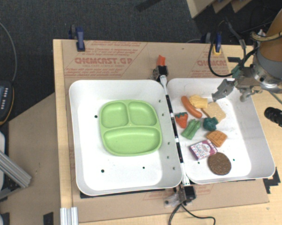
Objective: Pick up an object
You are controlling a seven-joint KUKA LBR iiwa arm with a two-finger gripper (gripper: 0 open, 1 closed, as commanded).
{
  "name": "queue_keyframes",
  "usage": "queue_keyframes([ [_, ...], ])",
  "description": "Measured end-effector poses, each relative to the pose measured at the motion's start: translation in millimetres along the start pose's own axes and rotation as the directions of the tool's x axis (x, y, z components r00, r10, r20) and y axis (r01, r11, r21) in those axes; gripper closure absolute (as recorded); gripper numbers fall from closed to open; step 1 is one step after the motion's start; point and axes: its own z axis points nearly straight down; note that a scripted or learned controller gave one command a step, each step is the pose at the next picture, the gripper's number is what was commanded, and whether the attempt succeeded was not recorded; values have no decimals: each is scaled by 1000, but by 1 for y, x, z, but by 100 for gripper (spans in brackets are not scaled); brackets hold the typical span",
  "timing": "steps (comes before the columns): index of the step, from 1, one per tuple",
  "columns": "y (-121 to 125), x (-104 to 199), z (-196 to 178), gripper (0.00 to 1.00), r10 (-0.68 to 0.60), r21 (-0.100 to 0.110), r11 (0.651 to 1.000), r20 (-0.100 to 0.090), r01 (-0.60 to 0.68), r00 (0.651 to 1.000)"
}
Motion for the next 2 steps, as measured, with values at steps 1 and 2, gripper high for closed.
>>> queue_keyframes([
  [1,42,43,74,0,-4,4,1000,-2,4,1000],
  [2,41,23,163,0,1,-2,1000,2,-1,1000],
])
